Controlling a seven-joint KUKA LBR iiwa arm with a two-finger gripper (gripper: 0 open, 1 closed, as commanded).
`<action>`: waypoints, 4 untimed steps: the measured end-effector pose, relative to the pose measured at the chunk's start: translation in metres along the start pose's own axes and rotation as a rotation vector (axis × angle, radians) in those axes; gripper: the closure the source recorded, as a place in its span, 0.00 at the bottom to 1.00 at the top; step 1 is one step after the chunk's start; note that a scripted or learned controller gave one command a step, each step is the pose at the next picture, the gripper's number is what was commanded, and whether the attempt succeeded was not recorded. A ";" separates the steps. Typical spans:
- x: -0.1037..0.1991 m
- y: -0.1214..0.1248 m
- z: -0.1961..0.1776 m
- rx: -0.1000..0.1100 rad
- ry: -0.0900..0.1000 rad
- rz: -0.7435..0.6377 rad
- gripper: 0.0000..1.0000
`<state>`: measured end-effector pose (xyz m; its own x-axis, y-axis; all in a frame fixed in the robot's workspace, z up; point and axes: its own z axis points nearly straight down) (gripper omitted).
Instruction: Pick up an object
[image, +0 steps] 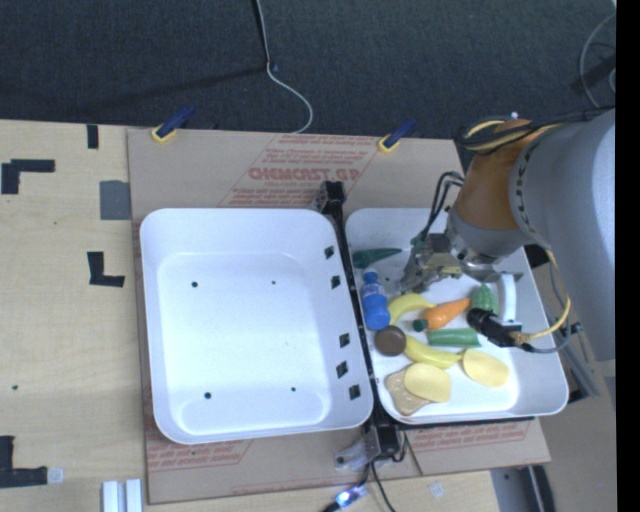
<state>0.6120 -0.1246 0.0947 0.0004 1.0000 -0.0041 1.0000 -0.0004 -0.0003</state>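
My gripper (424, 274) hangs low over the right bin (545, 395), above a pile of toy food. Just under it lie a yellow banana (409, 305) and an orange carrot (446, 312). A blue bottle (374, 307) lies to the left, near the bin divider. A brown round piece (390, 341), a second banana (430, 353), a green pod (455, 338), a yellow lemon-like piece (486, 369) and a tan bread slice (408, 391) fill the front of the bin. A dark green piece (375, 257) lies at the back left. Nothing shows between the fingers.
The left bin (160, 240) sits beside the right one on a cardboard sheet (300, 170). The grey arm with its orange band (490, 190) covers the right bin's back right part. A black cable (520, 335) loops over that bin's right side.
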 end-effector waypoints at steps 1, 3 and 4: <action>0.022 -0.062 0.010 0.000 0.004 0.001 1.00; 0.137 -0.072 -0.103 -0.012 0.010 -0.017 1.00; 0.170 -0.021 -0.254 -0.020 0.006 -0.009 1.00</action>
<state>0.5910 0.0467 0.3485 -0.0083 1.0000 0.0021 0.9998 0.0082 0.0198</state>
